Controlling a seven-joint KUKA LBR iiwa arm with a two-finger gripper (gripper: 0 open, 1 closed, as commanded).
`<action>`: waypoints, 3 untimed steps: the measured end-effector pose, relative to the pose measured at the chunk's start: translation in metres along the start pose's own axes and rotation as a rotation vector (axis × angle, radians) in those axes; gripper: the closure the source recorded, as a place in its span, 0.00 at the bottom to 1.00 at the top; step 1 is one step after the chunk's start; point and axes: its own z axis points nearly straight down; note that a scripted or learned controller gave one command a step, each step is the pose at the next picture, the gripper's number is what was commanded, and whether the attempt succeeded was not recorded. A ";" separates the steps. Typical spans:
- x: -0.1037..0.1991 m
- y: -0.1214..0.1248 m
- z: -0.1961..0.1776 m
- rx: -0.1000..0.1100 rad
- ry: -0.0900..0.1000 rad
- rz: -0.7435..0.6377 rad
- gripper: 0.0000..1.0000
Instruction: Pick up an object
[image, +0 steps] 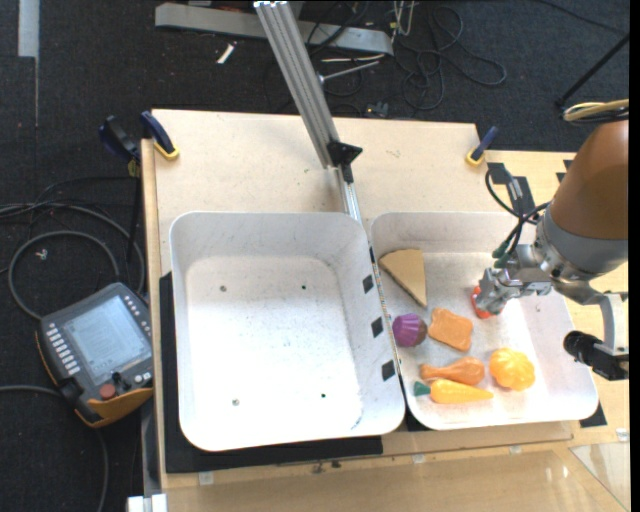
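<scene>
The right bin (556, 405) holds several toy foods: a tan wedge (405, 272), a purple round piece (409, 329), an orange chunk (451, 329), an orange drumstick shape (452, 372), a yellow-orange carrot (460, 393) and a yellow-orange round fruit (511, 369). My gripper (490, 296) hangs low over the middle of this bin, to the right of the orange chunk. A small red object (482, 311) shows right at its lower tip, partly hidden by it. Whether the gripper holds it cannot be made out.
The left bin (182, 300) lies beside the right one, their rims meeting at the centre. A slanted metal rail (305, 85) runs down to the bins' divide. Blue-yellow clamps (158, 135) sit at the bench's back corners. A teach pendant (95, 345) lies left of the bench.
</scene>
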 end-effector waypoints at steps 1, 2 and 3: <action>0.058 -0.006 0.007 0.005 0.001 0.000 1.00; 0.121 -0.010 0.009 0.005 0.002 0.000 1.00; 0.173 -0.022 0.005 0.005 0.001 -0.001 1.00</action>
